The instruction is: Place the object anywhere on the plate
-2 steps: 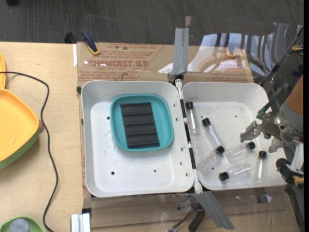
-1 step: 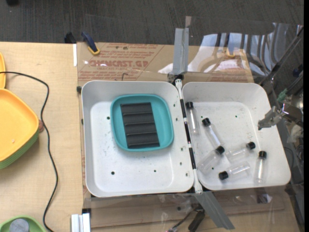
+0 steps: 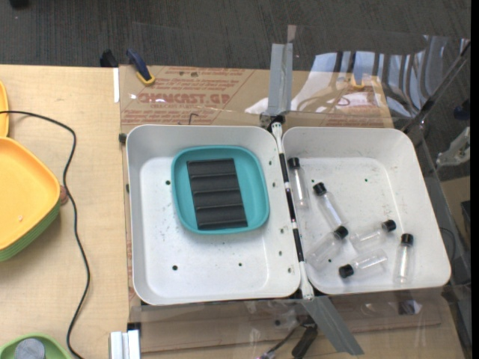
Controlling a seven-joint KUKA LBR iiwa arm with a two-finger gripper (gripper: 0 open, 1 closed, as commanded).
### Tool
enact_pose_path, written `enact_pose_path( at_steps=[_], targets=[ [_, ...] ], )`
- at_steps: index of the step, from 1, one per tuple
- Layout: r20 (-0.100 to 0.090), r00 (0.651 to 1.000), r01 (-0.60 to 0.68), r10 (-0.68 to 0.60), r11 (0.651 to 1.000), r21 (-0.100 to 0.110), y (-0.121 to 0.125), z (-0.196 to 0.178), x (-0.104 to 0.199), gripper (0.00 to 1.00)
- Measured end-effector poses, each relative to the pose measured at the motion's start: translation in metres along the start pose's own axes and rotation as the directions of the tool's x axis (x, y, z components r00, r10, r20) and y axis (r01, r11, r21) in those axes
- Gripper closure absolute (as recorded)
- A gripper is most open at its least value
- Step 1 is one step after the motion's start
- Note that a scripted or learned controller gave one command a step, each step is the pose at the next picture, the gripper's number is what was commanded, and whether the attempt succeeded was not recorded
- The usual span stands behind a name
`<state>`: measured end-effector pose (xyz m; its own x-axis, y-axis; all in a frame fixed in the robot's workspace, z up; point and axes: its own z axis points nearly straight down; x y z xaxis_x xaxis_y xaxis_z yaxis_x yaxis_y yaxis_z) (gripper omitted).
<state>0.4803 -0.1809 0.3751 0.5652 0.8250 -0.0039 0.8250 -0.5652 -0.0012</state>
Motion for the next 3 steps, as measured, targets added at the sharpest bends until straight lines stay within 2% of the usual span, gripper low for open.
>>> enact_pose_path(
  at_steps=[1, 2, 3],
  targets=[
    [0.001, 0.994, -0.108, 0.108, 0.994, 0.004, 0.02, 0.043, -0.026, 0.0],
    [0.001, 0.985, -0.174, 0.174, 0.985, 0.003, 0.019, 0.038, -0.028, 0.0],
    [0.001, 0.96, -0.279, 0.279, 0.96, 0.002, 0.016, -0.06, -0.027, 0.0]
  ],
)
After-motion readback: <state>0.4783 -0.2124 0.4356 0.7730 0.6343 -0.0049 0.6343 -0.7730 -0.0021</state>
